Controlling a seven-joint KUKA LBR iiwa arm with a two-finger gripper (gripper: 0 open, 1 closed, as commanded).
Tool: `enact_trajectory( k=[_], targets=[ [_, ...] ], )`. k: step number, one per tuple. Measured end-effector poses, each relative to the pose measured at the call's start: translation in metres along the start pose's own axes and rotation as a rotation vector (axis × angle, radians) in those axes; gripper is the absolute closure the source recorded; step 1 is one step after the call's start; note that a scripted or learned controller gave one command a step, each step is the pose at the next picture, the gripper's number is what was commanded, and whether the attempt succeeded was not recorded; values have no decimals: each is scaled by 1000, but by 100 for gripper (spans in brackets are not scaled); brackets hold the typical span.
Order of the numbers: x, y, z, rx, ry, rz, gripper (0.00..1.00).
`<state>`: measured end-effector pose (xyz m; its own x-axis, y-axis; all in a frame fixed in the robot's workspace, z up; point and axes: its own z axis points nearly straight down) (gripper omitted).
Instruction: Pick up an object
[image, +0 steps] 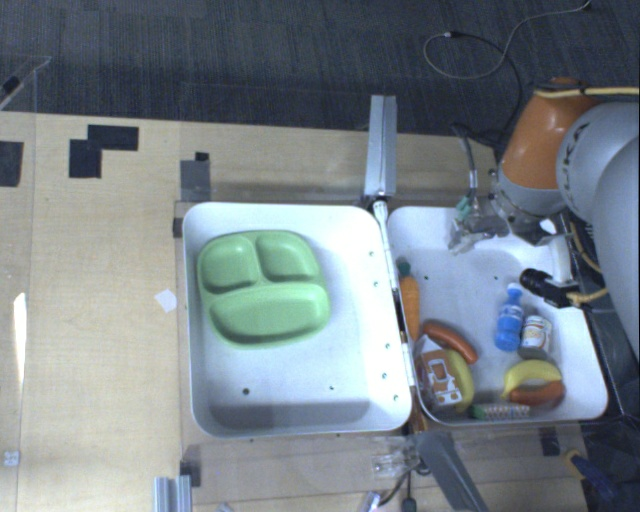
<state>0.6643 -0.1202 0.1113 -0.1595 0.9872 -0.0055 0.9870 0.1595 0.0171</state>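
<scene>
1. in the camera view, the gripper (478, 226) hung over the upper part of the right bin (440, 235), near its top rim, at the end of the grey arm (600, 160) that reached in from the upper right of the frame.
2. whether the gripper was wide, narrow or holding something could not be told; it showed as a small pale shape with nothing visibly in it.
3. the objects to pick lay lower in the frame than the gripper, crowded toward the bottom and left of the right bin, with bare bin floor between them and the tool.
4. nearest candidates: a blue bottle (510, 320) down and slightly right of the gripper, and a carrot (410, 305) along the bin's left wall, its long axis running up and down the frame.
5. further down lay a hot dog (449, 340), a banana (532, 376), a small jar (536, 333) just beside the bottle, and a printed packet (440, 375).
6. the left bin (290, 400) held a green divided tray (264, 286) in its upper left part, well apart from the gripper.
7. judged from this, any pick called for a move downward in the frame first.
</scene>
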Motion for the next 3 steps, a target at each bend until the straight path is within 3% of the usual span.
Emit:
enact_trajectory(
  k=[1,2,3],
  targets=[
    [-7,5,18,10,3,105,100],
    [-2,9,-212,8,1,190,100],
    [-9,7,-154,14,0,474,100]
  ],
)
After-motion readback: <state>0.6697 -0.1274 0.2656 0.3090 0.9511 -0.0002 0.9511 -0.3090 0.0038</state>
